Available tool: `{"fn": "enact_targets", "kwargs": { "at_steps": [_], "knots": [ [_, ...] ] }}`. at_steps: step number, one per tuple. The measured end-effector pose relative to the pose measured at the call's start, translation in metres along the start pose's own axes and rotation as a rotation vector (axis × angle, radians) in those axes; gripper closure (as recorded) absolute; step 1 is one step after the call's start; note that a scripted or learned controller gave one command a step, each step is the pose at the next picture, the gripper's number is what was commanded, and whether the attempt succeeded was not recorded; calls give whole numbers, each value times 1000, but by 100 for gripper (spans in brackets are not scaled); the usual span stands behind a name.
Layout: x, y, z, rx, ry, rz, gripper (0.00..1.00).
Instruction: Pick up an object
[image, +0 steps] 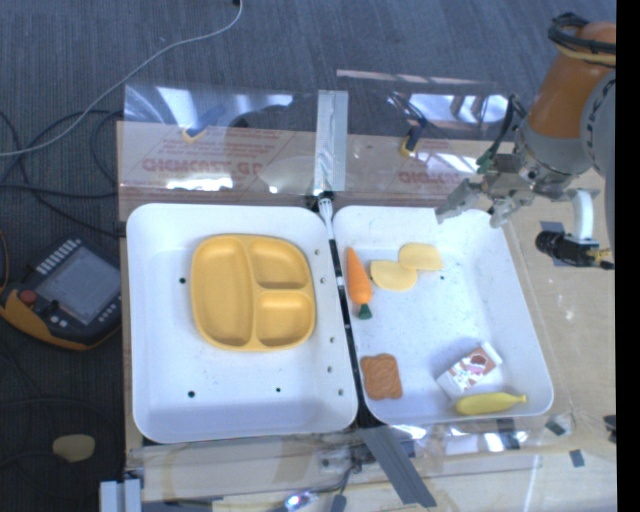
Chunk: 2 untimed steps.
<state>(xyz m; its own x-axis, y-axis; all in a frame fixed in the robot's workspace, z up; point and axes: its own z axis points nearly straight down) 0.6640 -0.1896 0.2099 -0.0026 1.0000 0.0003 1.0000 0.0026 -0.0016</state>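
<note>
Gripper (478, 203) over right bin's (520, 300) far right corner, fingers spread apart, holding nothing. Carrot (358, 281) lies along that bin's left wall, long axis near-far, green tip toward cam. Chips (405, 267) just right of carrot. Cracker (381, 376), carton (469, 369), banana (490, 402) near front edge. Bin center bare. Yellow tray (253, 291) in left bin (160, 400).

The bench (575, 330) bears two shallow white bins side by side, left bin (150, 330) touching right bin (520, 310).
</note>
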Motion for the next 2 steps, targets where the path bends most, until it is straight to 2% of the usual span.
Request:
{"fn": "enact_targets", "kwargs": {
  "at_steps": [1, 2],
  "knots": [
    [-6, -35, 69, 0, -3, -272, 0],
    [14, 5, 121, 2, -4, -448, 0]
  ]
}}
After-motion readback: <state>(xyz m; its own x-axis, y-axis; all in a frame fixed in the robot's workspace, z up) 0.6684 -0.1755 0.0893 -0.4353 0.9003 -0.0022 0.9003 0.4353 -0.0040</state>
